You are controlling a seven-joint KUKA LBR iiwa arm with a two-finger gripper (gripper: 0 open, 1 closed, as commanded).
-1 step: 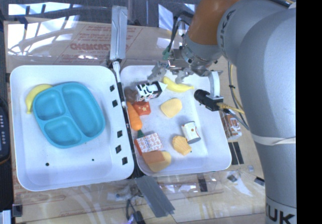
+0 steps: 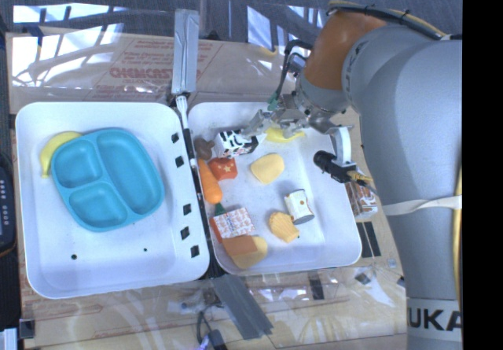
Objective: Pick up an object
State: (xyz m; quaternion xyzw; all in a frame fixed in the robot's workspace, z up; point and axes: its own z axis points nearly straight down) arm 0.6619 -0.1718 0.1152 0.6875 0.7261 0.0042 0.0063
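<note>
Two-finger gripper low over right white bin, beside black-and-white cow toy; grip state unclear; centre on toy, descend straight, avoid the red block.

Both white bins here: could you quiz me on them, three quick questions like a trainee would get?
1. True or false: the blue divided plate lies in the left bin.
2. Which peeks out from under the plate's upper left edge? A) a yellow banana B) a green cup C) a red ball
3. Fill in: the pincer hovers near the black-and-white toy in the ___ bin.

Key: 1 true. 2 A, the banana. 3 right, the right bin, which also holds a carrot and a small white can.
</note>
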